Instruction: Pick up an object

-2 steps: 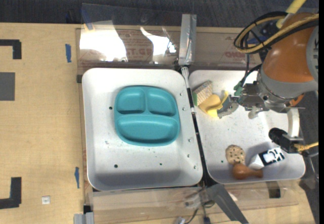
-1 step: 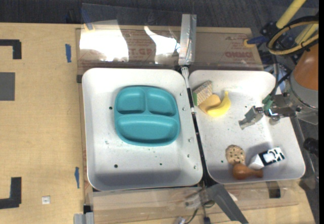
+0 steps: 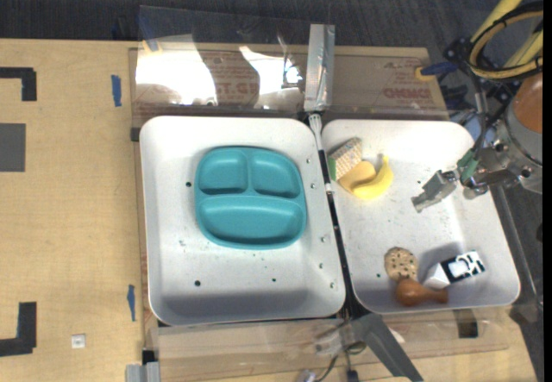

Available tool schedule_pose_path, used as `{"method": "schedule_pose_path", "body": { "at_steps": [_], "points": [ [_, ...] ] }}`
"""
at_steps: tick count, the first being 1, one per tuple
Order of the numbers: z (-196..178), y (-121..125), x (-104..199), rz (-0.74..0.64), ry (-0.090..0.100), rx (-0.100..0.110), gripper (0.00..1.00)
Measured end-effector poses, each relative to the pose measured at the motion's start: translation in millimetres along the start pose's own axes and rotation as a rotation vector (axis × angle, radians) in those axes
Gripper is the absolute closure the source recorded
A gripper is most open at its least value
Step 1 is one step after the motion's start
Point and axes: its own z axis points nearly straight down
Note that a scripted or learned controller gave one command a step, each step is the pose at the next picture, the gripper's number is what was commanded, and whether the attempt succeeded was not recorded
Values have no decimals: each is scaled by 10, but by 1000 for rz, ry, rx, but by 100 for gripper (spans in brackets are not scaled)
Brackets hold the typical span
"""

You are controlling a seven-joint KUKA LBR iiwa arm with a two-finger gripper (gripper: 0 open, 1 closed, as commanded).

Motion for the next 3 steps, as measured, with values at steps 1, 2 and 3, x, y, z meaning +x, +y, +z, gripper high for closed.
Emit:
{"method": "schedule_pose_path", "body": {
  "at_steps": [1, 2, 3],
  "points": [
    [1002, 282, 449, -146, 4, 11, 0],
    [1245, 8, 168, 91, 3, 8, 0],
    [2204, 460, -166, 230, 0, -3, 0]
  ]
}}
